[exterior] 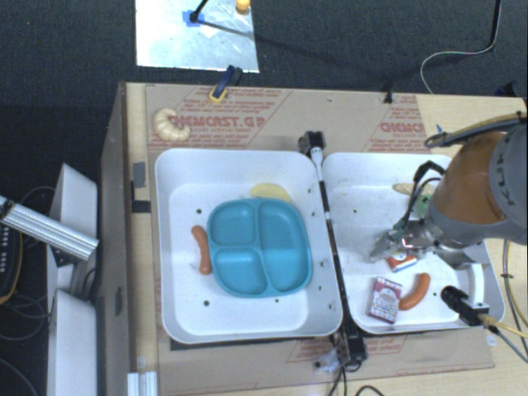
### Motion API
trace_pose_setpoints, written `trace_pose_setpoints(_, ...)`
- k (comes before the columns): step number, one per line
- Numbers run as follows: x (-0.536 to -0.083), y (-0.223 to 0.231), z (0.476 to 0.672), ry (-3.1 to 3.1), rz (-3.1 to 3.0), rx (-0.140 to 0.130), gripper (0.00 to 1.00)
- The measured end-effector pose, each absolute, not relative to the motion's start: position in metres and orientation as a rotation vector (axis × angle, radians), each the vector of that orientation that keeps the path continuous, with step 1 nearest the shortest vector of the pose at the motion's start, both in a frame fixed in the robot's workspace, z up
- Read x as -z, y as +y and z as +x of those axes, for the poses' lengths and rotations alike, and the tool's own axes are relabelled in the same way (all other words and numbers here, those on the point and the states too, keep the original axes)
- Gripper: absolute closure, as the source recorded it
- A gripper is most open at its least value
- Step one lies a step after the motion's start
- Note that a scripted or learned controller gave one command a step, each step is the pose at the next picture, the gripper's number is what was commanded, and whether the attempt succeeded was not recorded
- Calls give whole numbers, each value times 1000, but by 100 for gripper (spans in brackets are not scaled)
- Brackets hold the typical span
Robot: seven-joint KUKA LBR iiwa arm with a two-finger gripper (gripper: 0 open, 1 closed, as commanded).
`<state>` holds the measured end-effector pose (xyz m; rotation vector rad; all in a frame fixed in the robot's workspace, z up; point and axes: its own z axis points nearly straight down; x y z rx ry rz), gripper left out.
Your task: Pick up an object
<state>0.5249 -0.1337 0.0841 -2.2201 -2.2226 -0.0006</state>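
Hovering low in the right bin (355,180), the gripper (394,244) sits over a small red-white item (402,261), likely targeting it (finger state: cannot tell). Sausage (414,290) and card box (384,299) lie nearby.

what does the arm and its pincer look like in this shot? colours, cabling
The arm is a thick rounded grey body with a broad orange band above the wrist. A black cable loops along its left side. The pincer is small, metallic grey, with dark parts; finer detail is too blurred to tell.
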Motion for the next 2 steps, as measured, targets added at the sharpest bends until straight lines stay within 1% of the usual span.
trace_pose_setpoints(1,-95,-134,526,-2224,-2221,3,100)
trace_pose_setpoints(2,-185,-75,557,-2228,-2219,5,100)
